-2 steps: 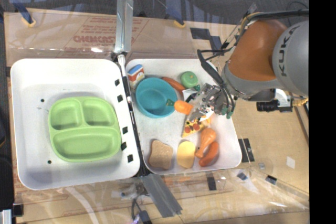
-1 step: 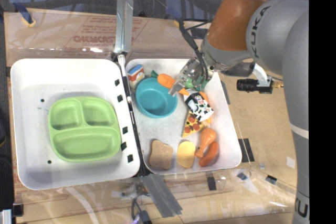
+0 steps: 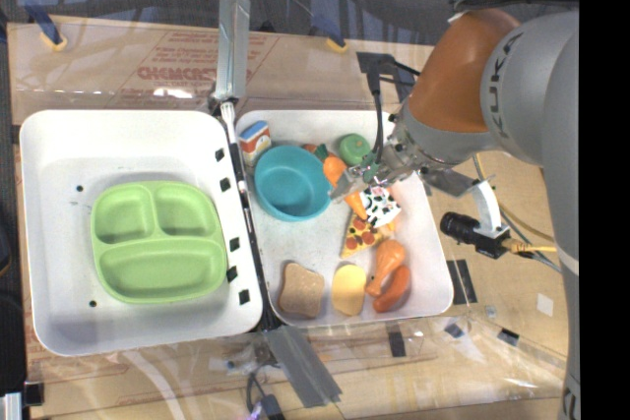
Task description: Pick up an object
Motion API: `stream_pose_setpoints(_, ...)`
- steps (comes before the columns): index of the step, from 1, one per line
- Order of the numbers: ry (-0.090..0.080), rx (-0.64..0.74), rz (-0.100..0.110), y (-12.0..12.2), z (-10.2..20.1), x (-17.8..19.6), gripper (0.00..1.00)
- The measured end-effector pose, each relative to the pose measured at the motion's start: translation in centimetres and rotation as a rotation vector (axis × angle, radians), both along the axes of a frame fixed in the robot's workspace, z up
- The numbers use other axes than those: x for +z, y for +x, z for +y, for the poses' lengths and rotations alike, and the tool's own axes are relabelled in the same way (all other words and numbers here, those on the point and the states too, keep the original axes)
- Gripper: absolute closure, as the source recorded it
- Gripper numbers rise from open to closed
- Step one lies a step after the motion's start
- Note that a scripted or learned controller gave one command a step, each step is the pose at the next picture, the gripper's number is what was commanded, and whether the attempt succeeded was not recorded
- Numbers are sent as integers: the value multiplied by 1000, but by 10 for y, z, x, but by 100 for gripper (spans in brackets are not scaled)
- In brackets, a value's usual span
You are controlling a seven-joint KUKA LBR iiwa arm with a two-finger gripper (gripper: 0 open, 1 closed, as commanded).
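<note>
A: Item one, left bin (image 3: 39, 211): one green divided tray (image 3: 157, 241), lying flat at the middle. Nothing else listed there.

B: And the right bin (image 3: 438, 256)?

A: Item two, crowded. Blue bowl (image 3: 291, 182) at nine o'clock of the bin's centre; a small can (image 3: 254, 137) at eleven, in the corner; a green round piece (image 3: 354, 149) at twelve. Pizza slice (image 3: 362, 237) near the centre, a black-and-white spotted toy (image 3: 381, 205) just above it. Along six o'clock: bread slice (image 3: 301, 290), a yellow piece (image 3: 347, 290), and orange-red pieces (image 3: 388, 276) towards five.

B: The tool?

A: Item three, tool (image 3: 369, 177): low over the right bin at about one o'clock of its centre, close beside the spotted toy and an orange piece (image 3: 337, 170) by the bowl's rim. I cannot tell how it stands, wide or narrow; the wrist hides too much.

B: So, progress?

A: My reading: the reach into the bin is made, but nothing is seen lifted. Every object appears to rest on the bin floor. The grasp and the lift remain to be done, or at least to be shown.
</note>
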State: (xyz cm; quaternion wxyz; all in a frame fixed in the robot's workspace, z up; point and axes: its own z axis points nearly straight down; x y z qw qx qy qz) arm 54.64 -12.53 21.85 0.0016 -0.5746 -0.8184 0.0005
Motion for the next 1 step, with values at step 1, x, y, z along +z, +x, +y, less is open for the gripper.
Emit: stream_pose_setpoints(1, -1, -10, 0, -18, -9, -12, 100)
